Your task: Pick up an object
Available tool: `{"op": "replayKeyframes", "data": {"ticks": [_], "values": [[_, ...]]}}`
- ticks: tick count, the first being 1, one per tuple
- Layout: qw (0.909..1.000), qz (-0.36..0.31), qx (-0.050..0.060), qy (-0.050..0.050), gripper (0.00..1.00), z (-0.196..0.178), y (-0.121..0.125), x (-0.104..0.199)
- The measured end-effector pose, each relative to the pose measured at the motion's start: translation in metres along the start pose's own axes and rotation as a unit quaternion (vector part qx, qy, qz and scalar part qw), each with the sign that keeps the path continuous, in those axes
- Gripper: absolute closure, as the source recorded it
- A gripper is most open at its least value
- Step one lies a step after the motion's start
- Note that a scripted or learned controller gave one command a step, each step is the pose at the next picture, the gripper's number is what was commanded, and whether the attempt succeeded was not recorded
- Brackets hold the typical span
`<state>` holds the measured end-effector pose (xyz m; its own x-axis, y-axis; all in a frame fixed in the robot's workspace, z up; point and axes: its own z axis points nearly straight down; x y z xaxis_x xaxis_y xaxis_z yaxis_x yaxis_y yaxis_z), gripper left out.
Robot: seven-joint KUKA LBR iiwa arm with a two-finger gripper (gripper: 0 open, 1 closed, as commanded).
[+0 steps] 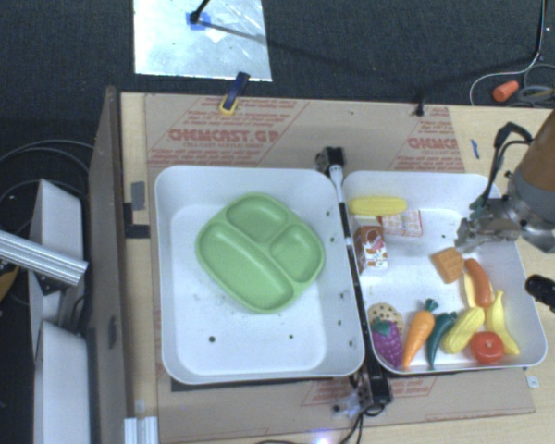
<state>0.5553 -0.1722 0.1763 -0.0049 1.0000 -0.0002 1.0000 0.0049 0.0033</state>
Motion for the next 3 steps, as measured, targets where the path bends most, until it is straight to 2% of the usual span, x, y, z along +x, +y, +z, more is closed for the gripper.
{"op": "replayKeyframes", "data": {"ticks": [1,2,3], "values": [[1.0,0.0,-0.001,0.0,1.0,-0.01,0.014,-0.007],[1.0,0.001,0.003,0.001,1.0,0.023,-0.007,0.009],[1.0,-0.001,0.0,0.0,1.0,0.01,-0.004,0.008]]}}
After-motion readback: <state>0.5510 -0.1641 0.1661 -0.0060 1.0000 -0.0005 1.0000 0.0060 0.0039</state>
